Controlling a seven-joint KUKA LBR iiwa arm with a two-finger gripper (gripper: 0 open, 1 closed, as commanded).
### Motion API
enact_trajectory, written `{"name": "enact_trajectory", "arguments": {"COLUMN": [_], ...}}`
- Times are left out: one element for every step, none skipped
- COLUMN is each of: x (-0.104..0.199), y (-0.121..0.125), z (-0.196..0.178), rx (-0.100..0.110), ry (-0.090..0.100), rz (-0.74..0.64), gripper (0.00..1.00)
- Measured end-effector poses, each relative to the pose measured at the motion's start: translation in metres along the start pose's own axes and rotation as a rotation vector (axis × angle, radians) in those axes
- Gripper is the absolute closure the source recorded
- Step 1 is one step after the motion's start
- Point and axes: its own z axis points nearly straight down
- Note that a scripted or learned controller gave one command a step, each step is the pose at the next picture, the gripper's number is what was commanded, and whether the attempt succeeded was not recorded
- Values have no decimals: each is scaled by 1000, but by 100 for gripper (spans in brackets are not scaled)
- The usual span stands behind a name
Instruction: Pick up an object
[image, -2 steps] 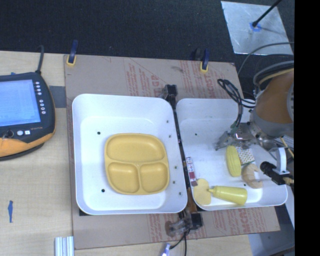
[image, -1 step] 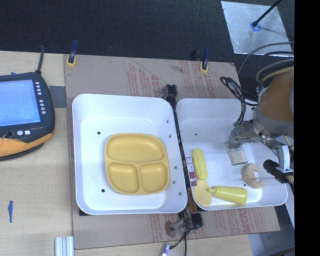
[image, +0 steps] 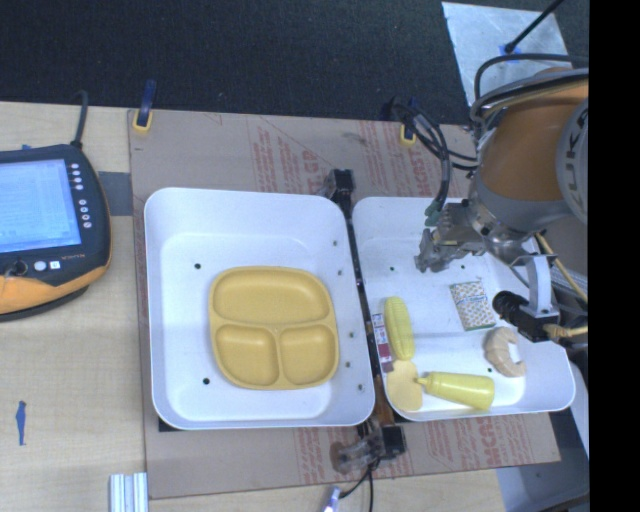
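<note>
My gripper (image: 438, 254) hangs over the upper part of the right bin (image: 400, 225), above bare white floor. Nothing shows between its tips. Below it lie a yellow corn cob (image: 399, 328), a speckled packet (image: 470, 304), a beige bitten ring-shaped piece (image: 504, 352), a yellow squeeze bottle (image: 458, 388) on its side, and a pale yellow flat piece (image: 400, 386). A small red-and-white stick (image: 379, 331) lies against the bin's left wall. The corn is the nearest of these, down and to the left of the gripper.
The left bin (image: 175, 230) holds a yellow divided plate (image: 272, 326). A control tablet (image: 45, 220) sits on the bench at the far left. The arm's orange-banded wrist (image: 530, 150) and its cables (image: 430, 140) overhang the right bin's upper right.
</note>
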Motion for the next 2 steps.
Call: {"name": "enact_trajectory", "arguments": {"x": [-1,-31], "y": [-1,-9], "z": [1,126], "rx": [3,6], "ry": [-1,-3], "rz": [2,2], "gripper": [0,0]}}
